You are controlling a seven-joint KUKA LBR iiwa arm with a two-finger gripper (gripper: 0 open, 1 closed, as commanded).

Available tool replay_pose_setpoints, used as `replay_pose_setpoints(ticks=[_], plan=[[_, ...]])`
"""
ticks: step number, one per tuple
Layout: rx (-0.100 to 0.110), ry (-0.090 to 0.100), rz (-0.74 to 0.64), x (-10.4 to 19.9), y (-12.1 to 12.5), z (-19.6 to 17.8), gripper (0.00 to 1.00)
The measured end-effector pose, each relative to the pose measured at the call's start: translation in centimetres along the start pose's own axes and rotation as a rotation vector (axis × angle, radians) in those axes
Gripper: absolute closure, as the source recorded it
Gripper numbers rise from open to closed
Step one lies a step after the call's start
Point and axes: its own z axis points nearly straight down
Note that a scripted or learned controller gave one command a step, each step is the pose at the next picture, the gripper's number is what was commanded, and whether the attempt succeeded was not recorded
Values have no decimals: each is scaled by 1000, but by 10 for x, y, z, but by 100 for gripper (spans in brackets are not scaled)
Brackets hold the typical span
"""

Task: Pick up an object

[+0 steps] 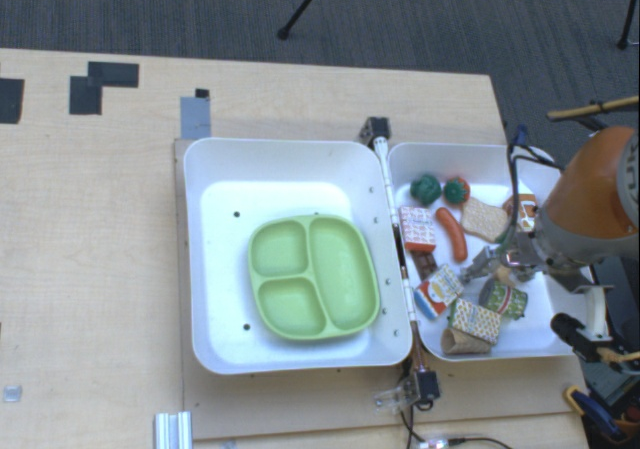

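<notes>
The arm's end effector (pixel 497 264) hangs low in the right bin (pixel 520 345), whether apart or together cannot be told, above the toy food: a sausage (pixel 452 233) just left of it, a patterned packet (pixel 474 321) below. A green divided plate (pixel 313 277) sits in the left bin (pixel 215 237).

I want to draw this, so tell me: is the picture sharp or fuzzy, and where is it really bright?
In the camera view, the left white bin glares brightest, its floor nearly washed out around the green divided plate; the small toys in the right bin look soft and a bit fuzzy; the pincer blurs into them; the carpet at the top is dim.
</notes>
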Motion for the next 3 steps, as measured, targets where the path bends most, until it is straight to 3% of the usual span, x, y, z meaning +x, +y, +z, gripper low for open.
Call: replay_pose_setpoints(ticks=[1, 2, 3], plan=[[-5, 0, -1, 0, 2, -11, 100], [2, 2, -4, 48, 89, -27, 100], [3, 2, -4, 100, 19, -118, 100]])
